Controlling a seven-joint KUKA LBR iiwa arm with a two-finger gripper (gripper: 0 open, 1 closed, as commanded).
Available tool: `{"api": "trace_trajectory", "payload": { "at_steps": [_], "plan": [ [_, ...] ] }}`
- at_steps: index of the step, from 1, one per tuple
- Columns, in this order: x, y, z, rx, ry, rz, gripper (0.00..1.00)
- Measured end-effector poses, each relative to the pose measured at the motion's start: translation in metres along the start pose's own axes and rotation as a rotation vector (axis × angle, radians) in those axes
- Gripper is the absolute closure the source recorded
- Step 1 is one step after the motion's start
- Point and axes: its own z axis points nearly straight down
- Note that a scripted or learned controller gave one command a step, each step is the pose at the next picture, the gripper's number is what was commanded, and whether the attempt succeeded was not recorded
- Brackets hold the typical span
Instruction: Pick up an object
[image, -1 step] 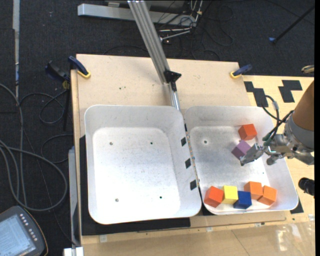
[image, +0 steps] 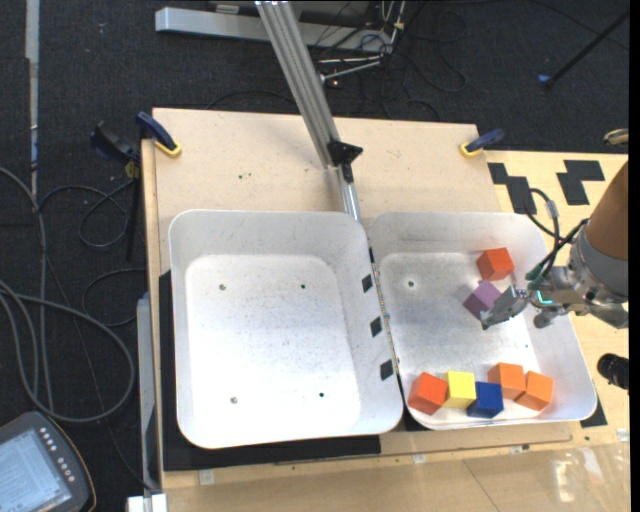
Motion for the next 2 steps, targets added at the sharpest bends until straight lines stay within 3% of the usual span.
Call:
{"api": "trace_trajectory", "payload": {
  "at_steps": [2],
  "plan": [
    [-0.003,0.01,0.111,0.006,0.002,0.001,0.0]
  ]
}}
